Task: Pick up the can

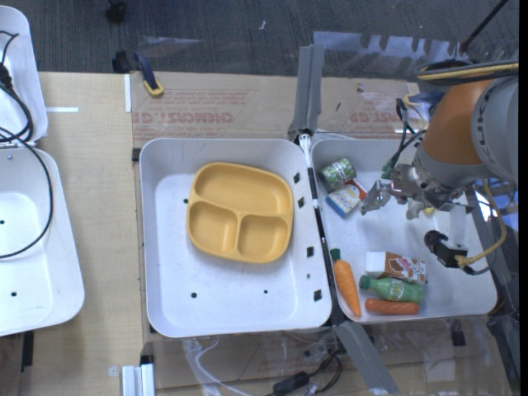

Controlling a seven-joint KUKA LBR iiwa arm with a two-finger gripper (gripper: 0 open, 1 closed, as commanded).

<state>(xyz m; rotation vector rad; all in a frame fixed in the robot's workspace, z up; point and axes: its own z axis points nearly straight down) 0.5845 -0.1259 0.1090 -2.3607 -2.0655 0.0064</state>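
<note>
Approach step: the grey two-finger gripper (373,201) hung with fingers spread (nothing between them), just beside the small green-labelled metal can (337,172) at its ten o'clock; next move called for closing that gap.

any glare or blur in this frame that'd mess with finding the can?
Camera view: even, soft lighting, with faint shadows inside the white bins. The can is small but fairly sharp, with a slight sheen on top. Glare streaks sit on the clear sheeting along the top edge. The gripper looks slightly soft and dark against the bin floor.
</note>
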